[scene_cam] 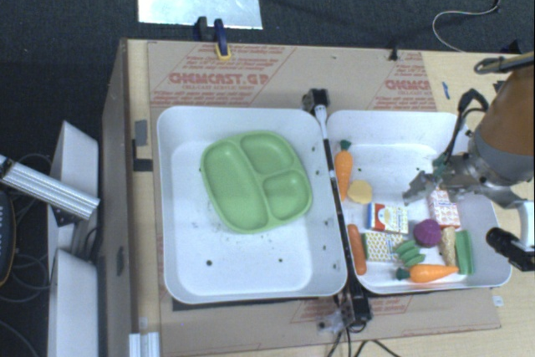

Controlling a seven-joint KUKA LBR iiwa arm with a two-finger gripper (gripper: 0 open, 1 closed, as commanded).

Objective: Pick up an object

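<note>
The right bin holds several toy foods. A carrot lies along its left wall, with a pale yellow round piece just below it. Toward the middle are a small red and white box, a purple piece and a second box. At the front lie another carrot, a patterned box, green pieces and an orange carrot. My gripper hangs over the bin's right half, just above the second box and the purple piece, with nothing visibly in it.
The left bin carries a green divided plate. A black clamp sits on the ridge between the bins. The grey arm comes in over the right bin's right wall. A green stick lies near that bin's front right corner.
</note>
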